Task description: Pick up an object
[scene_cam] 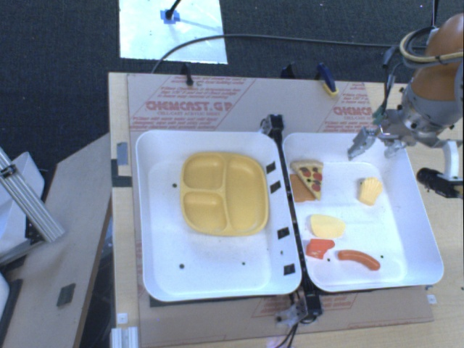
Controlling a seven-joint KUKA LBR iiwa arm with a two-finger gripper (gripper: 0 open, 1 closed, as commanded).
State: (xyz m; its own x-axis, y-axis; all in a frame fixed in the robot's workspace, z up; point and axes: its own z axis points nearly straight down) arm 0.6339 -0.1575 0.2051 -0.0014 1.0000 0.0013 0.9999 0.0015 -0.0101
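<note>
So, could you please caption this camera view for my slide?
Gripper poised over the right bin of toy food; yellow divided plate in the left bin.

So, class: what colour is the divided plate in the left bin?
Pale yellow; the divided plate shows best in the camera view.

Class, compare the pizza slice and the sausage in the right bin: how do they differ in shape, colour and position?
Shape: the pizza slice is a flat wedge; the sausage is a long, thin, rounded stick.
Colour: the pizza slice is yellow with red spots and a brown crust; the sausage is plain orange-red.
Position: the pizza slice lies by the bin's inner wall, toward the back; the sausage lies near the front edge.
Both are toy foods resting in the right bin.
</note>
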